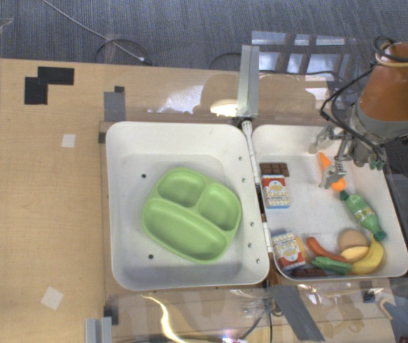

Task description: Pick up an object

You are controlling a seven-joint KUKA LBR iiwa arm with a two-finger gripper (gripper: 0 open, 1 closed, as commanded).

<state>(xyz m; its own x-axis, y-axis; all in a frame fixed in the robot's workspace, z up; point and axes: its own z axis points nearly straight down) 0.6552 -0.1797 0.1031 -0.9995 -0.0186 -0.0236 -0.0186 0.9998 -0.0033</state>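
Observation:
My gripper (329, 161) hangs over the back right part of the right bin (311, 213), below the arm's orange band (389, 84). Its fingers (335, 171) stand open, straddling a small orange carrot-like piece (339, 185) that lies on the bin floor; part of that piece is hidden by the finger. Just in front of it lies a green bottle (363, 213). Near the bin's left wall sit a brown chocolate bar (274, 169) and a small white carton (276, 192).
A green divided plate (189, 213) lies in the left bin (128, 156). The right bin's front holds a small box (287, 246), a red sausage (319, 249), a green pod (330, 264), a brown potato (351, 239) and a banana (370, 257). Metal brackets (246, 84) stand behind the bins.

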